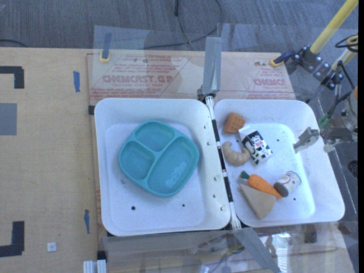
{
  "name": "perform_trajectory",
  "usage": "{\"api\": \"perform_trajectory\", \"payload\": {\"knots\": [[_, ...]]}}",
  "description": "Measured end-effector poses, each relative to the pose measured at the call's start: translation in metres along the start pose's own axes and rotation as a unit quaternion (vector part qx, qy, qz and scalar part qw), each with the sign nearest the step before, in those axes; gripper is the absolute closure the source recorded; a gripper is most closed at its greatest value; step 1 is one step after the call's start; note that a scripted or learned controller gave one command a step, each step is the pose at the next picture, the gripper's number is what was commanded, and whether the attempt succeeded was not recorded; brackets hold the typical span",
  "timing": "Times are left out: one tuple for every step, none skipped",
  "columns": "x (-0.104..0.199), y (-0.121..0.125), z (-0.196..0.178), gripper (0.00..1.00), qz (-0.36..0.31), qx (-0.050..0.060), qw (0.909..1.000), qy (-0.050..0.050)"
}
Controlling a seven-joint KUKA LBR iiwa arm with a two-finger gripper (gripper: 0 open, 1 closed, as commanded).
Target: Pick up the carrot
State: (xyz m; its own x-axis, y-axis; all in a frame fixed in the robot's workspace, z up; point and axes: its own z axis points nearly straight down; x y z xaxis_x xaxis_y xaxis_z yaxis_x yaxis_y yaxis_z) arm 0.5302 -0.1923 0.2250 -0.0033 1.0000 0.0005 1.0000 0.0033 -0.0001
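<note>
- The bench [45,152] is carrying two white bins sitting side by side, the left bin [108,209] and the right bin [324,209].
- A teal divided plate [159,158] is lying in the left bin, taking up most of its middle.
- The end effector [307,138] is hanging over the right bin's right edge, well apart from the carrot; honestly can't tell how it's set from here.
- A tan wedge [257,201] is sitting near the right bin's front, touching the carrot.
- The carrot [263,184] is lying in the right bin, front-middle, leafy end pointing left, resting on that wedge.
- A black-and-white carton [257,147] and a beige peanut-looking thing [234,154] are sitting just behind it.
</note>
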Motion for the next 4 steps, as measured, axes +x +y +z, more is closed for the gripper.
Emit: {"api": "perform_trajectory", "payload": {"knots": [[0.038, -0.037, 0.12, 0.0, -0.043, -0.001, 0.9991, -0.001], [0.086, -0.049, 0.121, 0.0, 0.162, 0.002, 0.9867, 0.001], [0.091, -0.049, 0.136, 0.0, 0.266, -0.002, 0.9641, 0.001], [0.09, -0.048, 0.126, 1.0, 0.267, -0.004, 0.9636, 0.001]]}}
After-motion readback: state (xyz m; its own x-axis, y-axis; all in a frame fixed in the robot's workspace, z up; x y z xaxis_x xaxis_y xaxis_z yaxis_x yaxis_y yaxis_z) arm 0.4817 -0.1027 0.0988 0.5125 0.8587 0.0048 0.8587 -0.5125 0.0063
